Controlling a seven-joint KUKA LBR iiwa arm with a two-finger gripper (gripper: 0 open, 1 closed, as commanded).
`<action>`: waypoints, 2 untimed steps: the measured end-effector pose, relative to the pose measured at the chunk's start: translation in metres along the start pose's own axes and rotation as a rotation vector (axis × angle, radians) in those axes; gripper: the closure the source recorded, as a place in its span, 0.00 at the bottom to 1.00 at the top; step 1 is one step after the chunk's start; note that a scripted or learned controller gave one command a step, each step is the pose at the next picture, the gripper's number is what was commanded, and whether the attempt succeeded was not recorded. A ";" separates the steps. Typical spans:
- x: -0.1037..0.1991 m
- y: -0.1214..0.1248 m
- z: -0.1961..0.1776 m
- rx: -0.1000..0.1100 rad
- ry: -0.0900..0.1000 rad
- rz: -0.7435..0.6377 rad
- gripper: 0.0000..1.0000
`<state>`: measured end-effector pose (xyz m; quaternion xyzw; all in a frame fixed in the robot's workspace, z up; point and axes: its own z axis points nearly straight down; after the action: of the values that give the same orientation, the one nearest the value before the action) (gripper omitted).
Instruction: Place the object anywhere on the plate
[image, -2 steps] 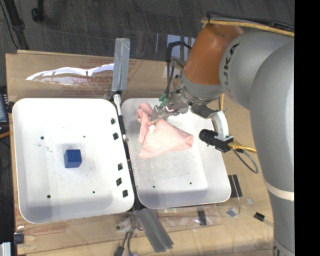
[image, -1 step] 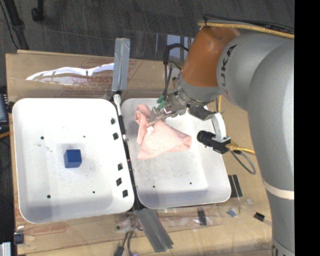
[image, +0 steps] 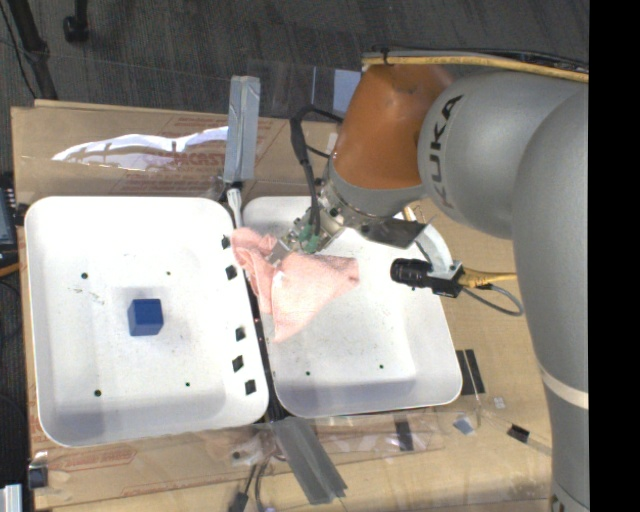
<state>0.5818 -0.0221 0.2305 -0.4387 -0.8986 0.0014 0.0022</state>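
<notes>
A small blue cube rests on the floor of the left bin, left of its middle. A pink plate lies in the left part of the right bin, its upper left edge riding up on the wall between the bins. My gripper hangs over the plate's upper part, under the orange band of the arm. It is far from the cube, which lies about 160 pixels to its left and lower.
Black clips line the wall between the bins. A black cable plug juts from the wrist over the right bin. Grey tape strips hold the bins to the cardboard base.
</notes>
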 end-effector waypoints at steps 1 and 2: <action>0.049 0.032 0.000 0.001 0.000 -0.404 1.00; 0.095 0.051 0.001 0.001 0.000 -0.807 1.00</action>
<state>0.5633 0.0844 0.2296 -0.0504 -0.9987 0.0008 0.0025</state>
